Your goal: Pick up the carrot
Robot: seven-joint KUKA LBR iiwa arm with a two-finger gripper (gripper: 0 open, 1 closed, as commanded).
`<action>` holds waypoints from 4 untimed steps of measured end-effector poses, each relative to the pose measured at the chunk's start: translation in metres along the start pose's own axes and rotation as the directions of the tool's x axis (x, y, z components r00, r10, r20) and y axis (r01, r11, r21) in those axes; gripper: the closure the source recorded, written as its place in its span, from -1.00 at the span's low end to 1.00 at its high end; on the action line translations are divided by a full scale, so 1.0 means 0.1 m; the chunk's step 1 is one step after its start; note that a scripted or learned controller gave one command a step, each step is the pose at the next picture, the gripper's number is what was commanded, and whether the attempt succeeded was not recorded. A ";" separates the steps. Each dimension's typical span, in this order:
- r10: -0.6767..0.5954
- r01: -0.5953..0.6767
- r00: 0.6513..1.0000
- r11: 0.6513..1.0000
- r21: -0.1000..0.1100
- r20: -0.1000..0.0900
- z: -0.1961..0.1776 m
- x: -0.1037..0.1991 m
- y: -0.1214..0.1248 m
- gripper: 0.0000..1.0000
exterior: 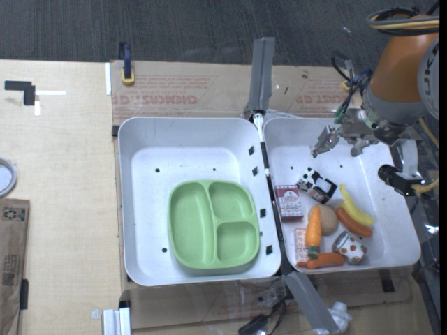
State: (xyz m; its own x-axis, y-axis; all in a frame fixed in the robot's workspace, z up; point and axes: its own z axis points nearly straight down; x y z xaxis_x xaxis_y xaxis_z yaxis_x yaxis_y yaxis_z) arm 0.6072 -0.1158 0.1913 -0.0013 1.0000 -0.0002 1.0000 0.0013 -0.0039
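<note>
The carrot [313, 229] is orange with a pale green top and lies lengthwise in the front half of the right bin [391, 257], among other toy foods. My gripper [341, 144] hovers over the back of that bin, well behind the carrot and slightly to its right. Its two fingers are spread open and there is nothing between them.
Around the carrot lie a brown potato [328, 218], a banana [353, 203], a hot dog [355, 222], a red box [289, 202], a black-and-white item [318, 185], a small can [349, 247] and a second orange piece [323, 260]. The left bin [140, 187] holds a green divided plate [213, 223].
</note>
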 end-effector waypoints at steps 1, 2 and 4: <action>0.109 -0.109 0.994 0.994 -0.001 0.000 0.74 0.13 -0.57 -1.00; 0.248 -0.248 0.969 0.969 0.000 -0.001 1.01 0.24 -1.30 -1.00; 0.218 -0.218 0.976 0.976 -0.001 0.000 0.01 0.56 -1.29 1.00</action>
